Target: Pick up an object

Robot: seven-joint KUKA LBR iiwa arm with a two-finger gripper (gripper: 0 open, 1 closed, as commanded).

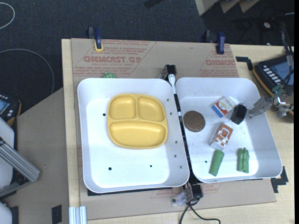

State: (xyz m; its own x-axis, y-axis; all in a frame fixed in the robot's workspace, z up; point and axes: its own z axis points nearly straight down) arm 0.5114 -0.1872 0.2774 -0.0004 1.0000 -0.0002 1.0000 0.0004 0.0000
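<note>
Two shallow, glossy white plastic bins sit side by side on a bench. The left bin point(93, 167) holds a smooth yellow plate point(137, 121) with three compartments. The right bin point(266, 139) holds a flat brown disc point(194, 121), a small blue and white packet point(224, 106), a black block point(238, 114), an orange and white box point(223, 136), a green cylinder point(216, 163) and a bumpy green pod point(243, 160). The gripper point(259, 107) enters at the right edge, metal-grey, just beside the block; I cannot tell its state. The arm is mostly cut off.

a divided plate point(137, 121) lay in the left bin point(93, 139); a disc point(194, 121), packets point(223, 135) and pods point(243, 160) lay in the right bin point(266, 139).
</note>
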